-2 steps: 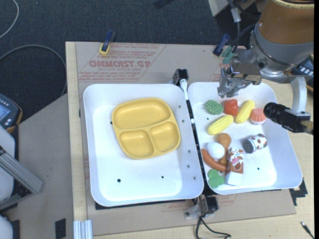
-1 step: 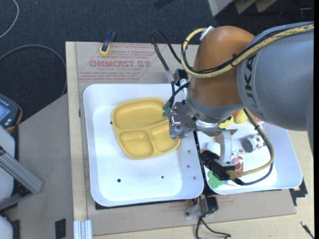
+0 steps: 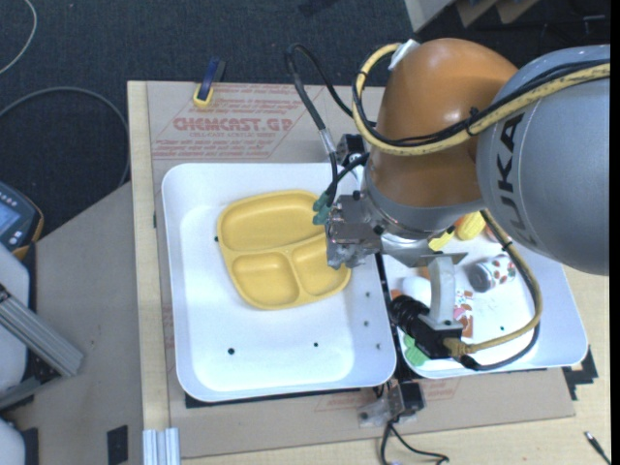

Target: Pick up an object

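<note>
My claw point(image 3: 341, 250) hangs low over the seam between the two white bins, at the right end of the yellow divided tray point(image 3: 276, 250). My own wrist and the orange band point(image 3: 441, 114) above it cover most of the fingers from this slanted view, so I cannot tell whether they are spread or pressed together, nor whether they have hold of the tray's rim.

The yellow tray lies flat in the left bin point(image 3: 281, 356), toward that bin's far right corner, its three compartments facing up and its right edge just beside the bin's right wall.

In the right bin point(image 3: 552, 327), much hidden beneath my arm, I make out a yellow piece point(image 3: 470, 226) near the far side, a small white and red patterned object point(image 3: 492, 274) toward the middle, and something green point(image 3: 417, 352) at the near left corner.

A cardboard sheet with red lettering point(image 3: 232, 124) lies on the table beyond the left bin, with a yellow and blue clip point(image 3: 206, 85) at its far edge.
</note>
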Robot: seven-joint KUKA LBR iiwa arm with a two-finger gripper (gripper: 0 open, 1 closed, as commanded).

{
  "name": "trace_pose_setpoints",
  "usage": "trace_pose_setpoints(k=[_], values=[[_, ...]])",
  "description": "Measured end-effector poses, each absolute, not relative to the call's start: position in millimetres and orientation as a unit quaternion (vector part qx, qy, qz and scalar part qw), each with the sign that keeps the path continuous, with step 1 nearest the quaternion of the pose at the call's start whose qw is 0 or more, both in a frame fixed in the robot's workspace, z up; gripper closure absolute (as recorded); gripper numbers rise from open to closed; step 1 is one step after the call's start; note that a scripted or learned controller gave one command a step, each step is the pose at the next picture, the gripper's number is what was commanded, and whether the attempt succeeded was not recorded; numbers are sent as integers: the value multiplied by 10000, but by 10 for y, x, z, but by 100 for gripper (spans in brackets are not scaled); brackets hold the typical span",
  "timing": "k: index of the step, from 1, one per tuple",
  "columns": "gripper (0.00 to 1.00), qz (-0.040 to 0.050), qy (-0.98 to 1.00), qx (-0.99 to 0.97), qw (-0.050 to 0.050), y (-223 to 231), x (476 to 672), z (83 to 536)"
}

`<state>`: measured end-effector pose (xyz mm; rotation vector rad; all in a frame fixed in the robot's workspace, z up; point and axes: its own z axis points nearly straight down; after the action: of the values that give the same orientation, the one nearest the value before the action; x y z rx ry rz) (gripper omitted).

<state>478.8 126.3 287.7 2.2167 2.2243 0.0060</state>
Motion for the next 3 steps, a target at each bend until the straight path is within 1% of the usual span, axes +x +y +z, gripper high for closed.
trace_pose_setpoints(k=[1,2,3], values=[[100,14,7074,7069,10,1245,4797,3030],[100,14,7077,7065,8,1338,4795,3189],[100,23,7057,7085,22,973,4802,3519]])
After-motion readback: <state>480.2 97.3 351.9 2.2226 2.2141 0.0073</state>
